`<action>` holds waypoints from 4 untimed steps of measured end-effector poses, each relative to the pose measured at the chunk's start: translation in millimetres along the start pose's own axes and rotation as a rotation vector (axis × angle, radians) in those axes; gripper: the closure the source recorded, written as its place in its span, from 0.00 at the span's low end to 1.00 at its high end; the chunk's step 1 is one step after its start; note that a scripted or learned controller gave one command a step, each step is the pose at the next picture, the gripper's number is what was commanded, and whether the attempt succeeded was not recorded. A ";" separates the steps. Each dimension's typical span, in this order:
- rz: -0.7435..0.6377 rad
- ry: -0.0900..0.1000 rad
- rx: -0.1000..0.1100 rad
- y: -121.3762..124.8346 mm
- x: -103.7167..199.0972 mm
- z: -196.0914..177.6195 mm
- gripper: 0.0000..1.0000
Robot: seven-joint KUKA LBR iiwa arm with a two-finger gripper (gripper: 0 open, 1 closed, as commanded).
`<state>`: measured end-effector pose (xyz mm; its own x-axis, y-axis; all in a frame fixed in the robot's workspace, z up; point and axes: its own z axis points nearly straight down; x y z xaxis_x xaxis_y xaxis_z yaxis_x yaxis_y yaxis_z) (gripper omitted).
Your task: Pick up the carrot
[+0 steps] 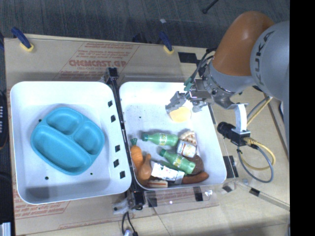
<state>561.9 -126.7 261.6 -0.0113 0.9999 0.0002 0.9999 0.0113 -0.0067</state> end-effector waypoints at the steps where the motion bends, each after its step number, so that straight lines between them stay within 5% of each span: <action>1: -0.043 0.002 0.007 -21.5 105.3 56.2 0.00; 2: -0.317 0.001 0.004 -85.4 71.6 71.9 0.00; 3: -0.061 -0.003 0.001 -58.7 27.3 154.3 0.00; 4: 0.201 -0.008 -0.007 -48.3 28.0 168.9 0.00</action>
<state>512.1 -99.2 93.1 0.1883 0.9821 -0.0086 0.9821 -0.1883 0.0007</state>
